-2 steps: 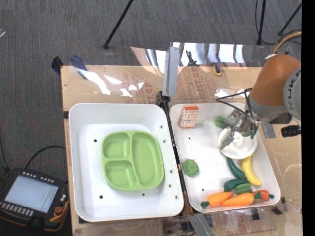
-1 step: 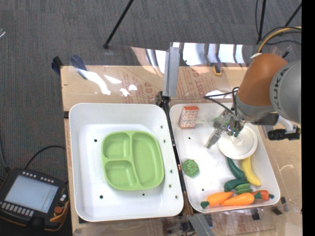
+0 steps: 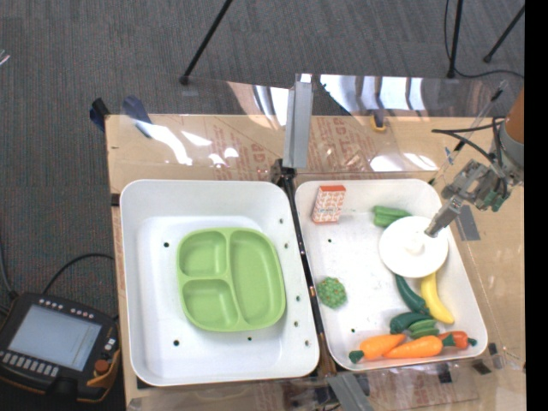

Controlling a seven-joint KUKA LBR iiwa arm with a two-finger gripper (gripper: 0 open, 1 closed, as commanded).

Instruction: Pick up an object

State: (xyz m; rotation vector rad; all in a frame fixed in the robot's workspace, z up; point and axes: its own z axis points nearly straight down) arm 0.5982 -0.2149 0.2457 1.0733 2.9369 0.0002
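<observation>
The left bin [image 3: 145,229] carries only a green tray [image 3: 231,279], well away from me, so I work the right bin [image 3: 360,229], where every loose piece lies. My gripper [image 3: 447,214] hangs over its upper right corner, tip just above the rim of a white disc [image 3: 413,247]; whether my jaws stand wide or narrow I cannot tell from this slant, and nothing shows between them. The disc is flat and looks poor to pinch, so I judge the better targets sit beside it: the banana [image 3: 437,298] just below, the green pepper [image 3: 390,216] just left of my tip, or the small box [image 3: 329,204] standing apart. The carrots [image 3: 402,346] crowd the bottom wall. I should come straight down across a narrow side, clear of the walls.
</observation>
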